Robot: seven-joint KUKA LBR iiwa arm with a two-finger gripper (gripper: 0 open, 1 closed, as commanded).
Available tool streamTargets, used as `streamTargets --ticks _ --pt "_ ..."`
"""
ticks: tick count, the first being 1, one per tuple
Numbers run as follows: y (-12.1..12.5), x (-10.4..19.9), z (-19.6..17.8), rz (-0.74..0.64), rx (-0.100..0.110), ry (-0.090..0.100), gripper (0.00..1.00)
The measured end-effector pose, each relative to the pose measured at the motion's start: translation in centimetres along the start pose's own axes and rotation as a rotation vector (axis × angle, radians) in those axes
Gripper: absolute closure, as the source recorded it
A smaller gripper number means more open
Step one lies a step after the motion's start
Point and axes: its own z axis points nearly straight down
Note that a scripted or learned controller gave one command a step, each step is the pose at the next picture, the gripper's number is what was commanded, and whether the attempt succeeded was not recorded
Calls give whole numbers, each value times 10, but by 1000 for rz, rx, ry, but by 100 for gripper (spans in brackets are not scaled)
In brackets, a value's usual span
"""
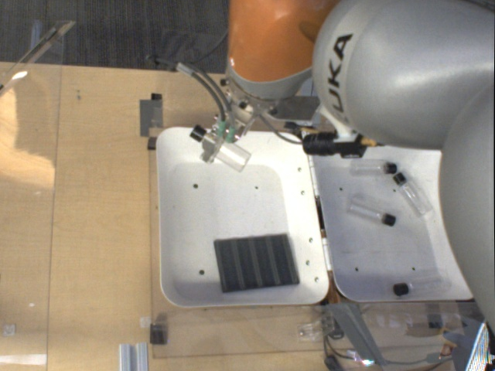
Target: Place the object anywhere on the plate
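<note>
A black ribbed plate (255, 263) lies flat in the near half of the left bin (178, 207). My gripper (222, 141) hangs over that bin's far edge, below the orange wrist band. It is shut on a clear vial (232, 156) with a black cap (198, 133). The vial lies crosswise at the fingertips, above the bin floor. The plate is well in front of the gripper and slightly to its right, and nothing rests on it.
The right bin (433, 280) holds several clear vials with black caps, such as one vial (371, 211) and another (408, 190), plus a loose black cap (400, 289). The bulky grey arm covers the upper right. A black clamp (152, 116) sits at the left bin's far corner.
</note>
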Motion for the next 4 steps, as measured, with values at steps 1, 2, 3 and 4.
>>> streamTargets --ticks 1,2,3,4 --pt "35 -16 159 17 7 6 100" --pt "37 -14 28 -190 -1 0 100" --pt "42 -24 171 -162 6 6 100" --pt "39 -16 -20 -354 -2 -1 100"
